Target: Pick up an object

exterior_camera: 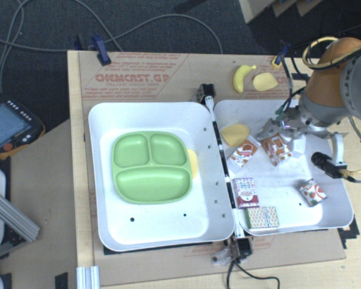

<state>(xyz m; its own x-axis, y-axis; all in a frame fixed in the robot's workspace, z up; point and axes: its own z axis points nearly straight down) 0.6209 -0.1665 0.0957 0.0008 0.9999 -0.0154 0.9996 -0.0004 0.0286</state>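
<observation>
The gripper (281,127) hangs low in the right bin (343,212), just above a small red and white packet (277,149), but its grip is too hidden to tell.

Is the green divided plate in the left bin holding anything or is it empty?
Empty: the green divided plate lies flat in the left bin with all three compartments bare.

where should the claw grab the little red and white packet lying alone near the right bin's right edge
Grip the packet across its short sides, coming straight down from above. It lies flat and slightly angled on the right bin floor, with open space all around it, so nothing crowds the fingers.
</observation>
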